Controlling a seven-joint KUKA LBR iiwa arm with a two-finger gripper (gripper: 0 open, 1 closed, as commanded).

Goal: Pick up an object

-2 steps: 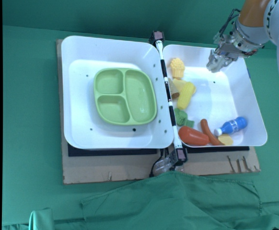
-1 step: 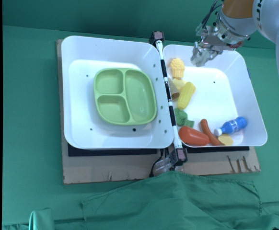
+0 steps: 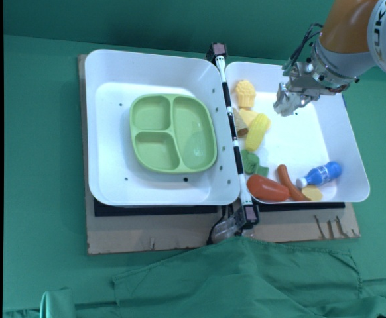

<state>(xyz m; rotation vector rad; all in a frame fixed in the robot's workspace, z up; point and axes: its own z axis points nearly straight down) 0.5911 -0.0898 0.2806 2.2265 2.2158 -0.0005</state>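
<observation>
Camera view, green divided plate [image 3: 173, 132] in the left bin [image 3: 107, 78], right of it yellow corn [image 3: 257, 130], red pepper [image 3: 267, 188], blue bottle [image 3: 320, 173] (lying flat), gripper [image 3: 284, 107] hovering farther right above them over the right bin's [image 3: 342, 138] floor.

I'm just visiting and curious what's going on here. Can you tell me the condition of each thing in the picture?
Gripper: raised over the right bin, nothing seen in it.
Green divided plate: flat in the left bin, compartments bare.
Blue bottle: lying on its side.
Corn cob: lying down.
Red pepper: lying by the front wall.
Sausage: lying flat.
</observation>
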